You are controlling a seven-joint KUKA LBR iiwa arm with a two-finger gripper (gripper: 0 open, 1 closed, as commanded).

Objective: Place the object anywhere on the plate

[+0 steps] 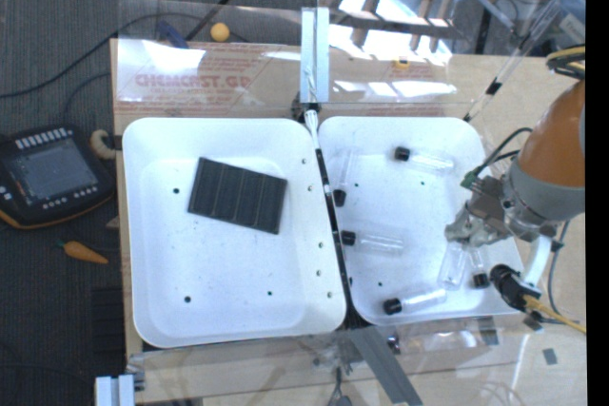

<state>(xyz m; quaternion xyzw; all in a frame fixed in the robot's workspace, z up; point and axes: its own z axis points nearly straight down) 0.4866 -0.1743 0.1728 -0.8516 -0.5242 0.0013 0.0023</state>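
A dark ridged rectangular plate lies flat in the left white bin, left of the divider. Several clear tubes with black caps lie in the right white bin: one near the back, one by the divider, one in the middle, one at the front. Another tube lies at the right side, just below my gripper. The gripper hangs low over the right bin's right part, with the grey wrist and orange band behind it.
A black teach pendant lies left of the bins. A metal post stands behind the divider between the bins. A yellow-black cable hangs from the wrist over the right bin's front right corner.
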